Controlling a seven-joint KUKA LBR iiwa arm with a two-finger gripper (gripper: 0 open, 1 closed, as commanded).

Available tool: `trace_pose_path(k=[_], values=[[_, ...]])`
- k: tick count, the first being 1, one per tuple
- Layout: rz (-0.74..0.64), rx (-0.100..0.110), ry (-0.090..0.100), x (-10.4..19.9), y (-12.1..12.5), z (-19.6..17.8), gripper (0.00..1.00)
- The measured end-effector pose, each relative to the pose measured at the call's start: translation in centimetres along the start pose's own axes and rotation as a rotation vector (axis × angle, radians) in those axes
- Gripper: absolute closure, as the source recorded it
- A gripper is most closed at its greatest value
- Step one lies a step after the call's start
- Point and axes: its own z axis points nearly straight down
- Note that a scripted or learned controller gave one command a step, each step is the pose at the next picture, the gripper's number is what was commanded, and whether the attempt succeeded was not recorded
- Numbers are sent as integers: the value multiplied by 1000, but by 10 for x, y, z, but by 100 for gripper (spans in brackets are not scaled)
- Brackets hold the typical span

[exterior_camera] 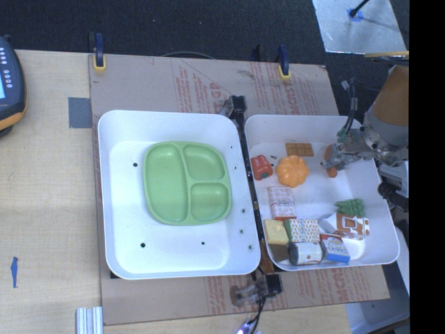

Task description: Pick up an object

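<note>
Near the bottom edge, below the gap between the two bins, a small black clamp or connector point(259, 289) with a cable sits on the cardboard sheet point(174, 82) that covers the table point(42, 207).

Taking the right bin point(386, 249) as the landmark: its near wall is crowded with small packages, a yellow block point(275, 231), a patterned box point(304, 229), a dark can lying on its side point(304, 253), and a red, white and blue carton point(336, 248). Toward its right wall lie an orange-and-white box point(353, 224) and, just beyond it, a green leafy toy point(350, 206). Around its middle sit a red-and-white packet point(281, 202) and an orange pumpkin-like toy point(293, 170). By its left wall is a small red toy point(261, 166), and near its far wall a flat tan cracker point(299, 149).

Over the far right part of this bin hangs the claw point(336, 160), reaching in from the bin's right on the grey arm point(389, 117). A small reddish piece point(332, 172) shows at its tips; I cannot tell whether it is gripped, nor how far apart the tips stand.

Left of the right bin, touching it along one side, is the left bin point(111, 186), holding a green divided plate point(186, 182). Far to the left, at the table's edge, rests a yellow-and-grey pendant point(10, 82).
</note>
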Motion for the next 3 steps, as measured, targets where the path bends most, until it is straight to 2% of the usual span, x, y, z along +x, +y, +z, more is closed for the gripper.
trace_pose_path(k=[1, 2, 3], values=[[0, 1, 0, 0, 0, 0, 0], [-1, 0, -1, -1, 0, -11, 100], [-1, 1, -1, -1, 0, -10, 0]])
